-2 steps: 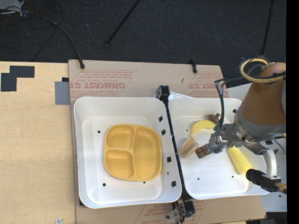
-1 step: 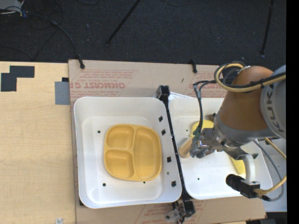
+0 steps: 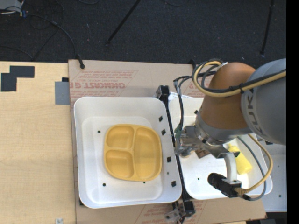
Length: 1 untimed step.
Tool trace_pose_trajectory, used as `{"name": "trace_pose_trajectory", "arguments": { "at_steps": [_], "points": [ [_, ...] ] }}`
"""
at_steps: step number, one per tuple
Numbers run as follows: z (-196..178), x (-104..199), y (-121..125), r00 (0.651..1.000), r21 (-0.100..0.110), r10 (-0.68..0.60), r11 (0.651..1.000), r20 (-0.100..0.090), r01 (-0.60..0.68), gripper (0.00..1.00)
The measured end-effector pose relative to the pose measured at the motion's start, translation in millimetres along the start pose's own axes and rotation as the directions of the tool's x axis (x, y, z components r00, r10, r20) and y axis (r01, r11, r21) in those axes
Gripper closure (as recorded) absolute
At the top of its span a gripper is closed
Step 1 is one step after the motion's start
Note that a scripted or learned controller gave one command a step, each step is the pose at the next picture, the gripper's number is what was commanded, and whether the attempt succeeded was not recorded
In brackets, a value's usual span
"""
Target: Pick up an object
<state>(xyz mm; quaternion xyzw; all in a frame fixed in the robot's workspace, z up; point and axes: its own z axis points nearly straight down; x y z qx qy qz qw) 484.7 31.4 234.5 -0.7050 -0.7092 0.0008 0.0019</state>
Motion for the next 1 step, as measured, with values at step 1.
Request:
{"name": "trace_pose_trajectory", "arguments": {
  "at_steps": [1],
  "points": [
    [-0.9,50.0,11.6,1.0,-0.001,0.001,1.0,0.001,-0.001,1.0]
  ]
}}
